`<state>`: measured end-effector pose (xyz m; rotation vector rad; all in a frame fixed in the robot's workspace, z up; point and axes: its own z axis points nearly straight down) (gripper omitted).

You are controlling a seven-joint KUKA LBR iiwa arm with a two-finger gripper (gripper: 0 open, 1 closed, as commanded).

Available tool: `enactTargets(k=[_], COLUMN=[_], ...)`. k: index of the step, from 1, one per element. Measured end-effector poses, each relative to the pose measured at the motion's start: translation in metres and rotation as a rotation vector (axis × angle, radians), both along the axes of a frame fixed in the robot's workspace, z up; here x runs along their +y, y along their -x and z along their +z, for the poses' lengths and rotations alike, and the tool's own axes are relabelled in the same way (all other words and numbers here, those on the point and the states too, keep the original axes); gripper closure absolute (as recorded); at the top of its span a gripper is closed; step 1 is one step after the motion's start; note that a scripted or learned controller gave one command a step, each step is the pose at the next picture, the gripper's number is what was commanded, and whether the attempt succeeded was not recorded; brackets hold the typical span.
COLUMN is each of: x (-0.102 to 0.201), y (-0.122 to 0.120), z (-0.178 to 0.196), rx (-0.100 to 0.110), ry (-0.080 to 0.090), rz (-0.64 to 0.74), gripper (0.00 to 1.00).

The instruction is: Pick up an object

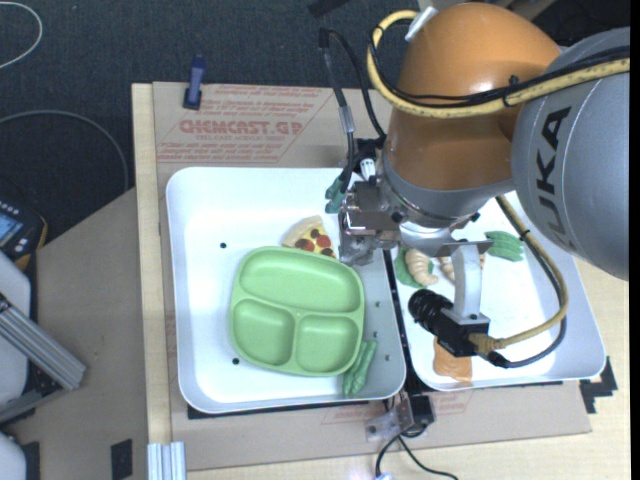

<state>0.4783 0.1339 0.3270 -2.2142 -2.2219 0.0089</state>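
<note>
A pale green, three-compartment divided plate point(297, 311) lies flat in the left bin point(200, 268), a pizza slice toy point(310, 237) at its upper edge. The pincer point(362, 230) hangs above the bins' divide; its opening cannot be told.

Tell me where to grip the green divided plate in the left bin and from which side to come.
Grip the green plate by its raised left rim, coming from above. It lies flat, too wide to span, so only a rim fits between fingers. The left edge has bare bin floor beside it; the right edge crowds the bin wall and a green pod.
</note>
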Motion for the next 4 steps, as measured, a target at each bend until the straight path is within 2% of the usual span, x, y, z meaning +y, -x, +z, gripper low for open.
enactTargets(k=[1, 2, 3, 4], x=[-0.075, -0.116, -0.056, -0.006], y=[0.001, -0.003, -0.001, -0.001], z=[-0.109, 0.006, 0.036, 0.044], rx=[0.006, -0.021, -0.013, -0.010], ry=[0.004, 0.000, -0.003, -0.003], rz=[-0.013, -0.008, 0.003, 0.002], gripper=[1.00, 1.00, 1.00, 1.00])
